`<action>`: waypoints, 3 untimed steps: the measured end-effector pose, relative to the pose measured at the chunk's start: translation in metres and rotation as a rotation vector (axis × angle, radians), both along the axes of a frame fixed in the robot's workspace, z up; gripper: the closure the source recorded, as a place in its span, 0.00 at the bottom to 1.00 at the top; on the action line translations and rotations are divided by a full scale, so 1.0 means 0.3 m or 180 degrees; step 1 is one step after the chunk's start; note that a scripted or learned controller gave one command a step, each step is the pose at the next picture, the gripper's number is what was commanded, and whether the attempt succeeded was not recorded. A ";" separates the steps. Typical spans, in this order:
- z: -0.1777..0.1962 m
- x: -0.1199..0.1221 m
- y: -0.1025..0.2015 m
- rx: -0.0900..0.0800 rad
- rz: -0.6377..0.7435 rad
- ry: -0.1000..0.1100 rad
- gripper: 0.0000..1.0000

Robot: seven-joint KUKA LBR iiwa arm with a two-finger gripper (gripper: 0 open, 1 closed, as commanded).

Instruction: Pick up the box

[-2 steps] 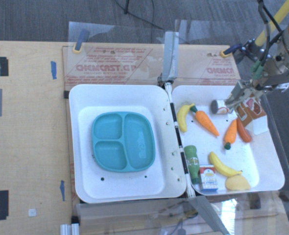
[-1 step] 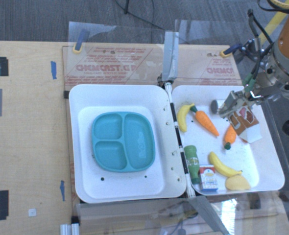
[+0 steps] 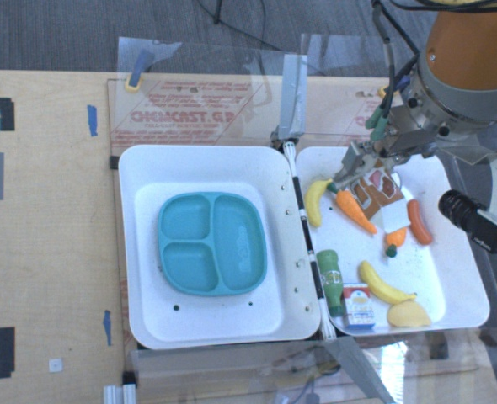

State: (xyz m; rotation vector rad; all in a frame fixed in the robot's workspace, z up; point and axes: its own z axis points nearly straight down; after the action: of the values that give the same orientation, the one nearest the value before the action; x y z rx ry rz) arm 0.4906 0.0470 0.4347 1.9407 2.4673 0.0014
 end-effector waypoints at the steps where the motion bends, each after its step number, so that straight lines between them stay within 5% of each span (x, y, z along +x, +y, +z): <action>1: -0.549 -0.037 -0.063 0.0003 0.0359 0.0010 1.00; 2: -0.255 -0.035 -0.271 0.0000 0.0215 0.0005 1.00; 3: -0.351 -0.036 -0.091 0.0002 -0.0124 0.0017 1.00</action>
State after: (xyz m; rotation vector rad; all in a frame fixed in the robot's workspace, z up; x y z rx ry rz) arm 0.4797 0.0196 0.3295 1.9912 2.4327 -0.0030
